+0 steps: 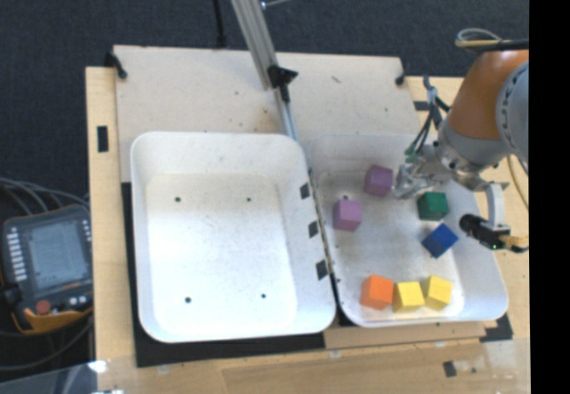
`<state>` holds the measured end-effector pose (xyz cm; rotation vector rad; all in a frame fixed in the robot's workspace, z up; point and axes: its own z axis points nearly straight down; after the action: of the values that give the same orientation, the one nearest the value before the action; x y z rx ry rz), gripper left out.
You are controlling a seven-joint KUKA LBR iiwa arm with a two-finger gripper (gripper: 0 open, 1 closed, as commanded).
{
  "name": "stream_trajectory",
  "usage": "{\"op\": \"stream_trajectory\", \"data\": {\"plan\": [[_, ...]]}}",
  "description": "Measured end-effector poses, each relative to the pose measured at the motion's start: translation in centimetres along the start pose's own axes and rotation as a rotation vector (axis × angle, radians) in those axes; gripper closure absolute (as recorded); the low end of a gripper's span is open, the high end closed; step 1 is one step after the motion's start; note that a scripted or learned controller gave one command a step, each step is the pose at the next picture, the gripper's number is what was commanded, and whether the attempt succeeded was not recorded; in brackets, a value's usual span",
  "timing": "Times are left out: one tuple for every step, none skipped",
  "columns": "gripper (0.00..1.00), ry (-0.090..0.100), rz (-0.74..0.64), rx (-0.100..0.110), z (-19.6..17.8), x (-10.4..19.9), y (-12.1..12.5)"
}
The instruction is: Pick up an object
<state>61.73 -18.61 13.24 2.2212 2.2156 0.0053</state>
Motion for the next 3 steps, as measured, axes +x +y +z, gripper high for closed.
{"op": "stream_trajectory", "data": {"plan": [[1.0,-0.002,-0.003,-0.002,-6.4,0.0,-0.4],[1.0,-0.002,-0.005,-0.002,-10.8,-0.2,-0.2],[1.0,0.0,-0.007,0.001,-12.6,-0.3,-0.1]]}}
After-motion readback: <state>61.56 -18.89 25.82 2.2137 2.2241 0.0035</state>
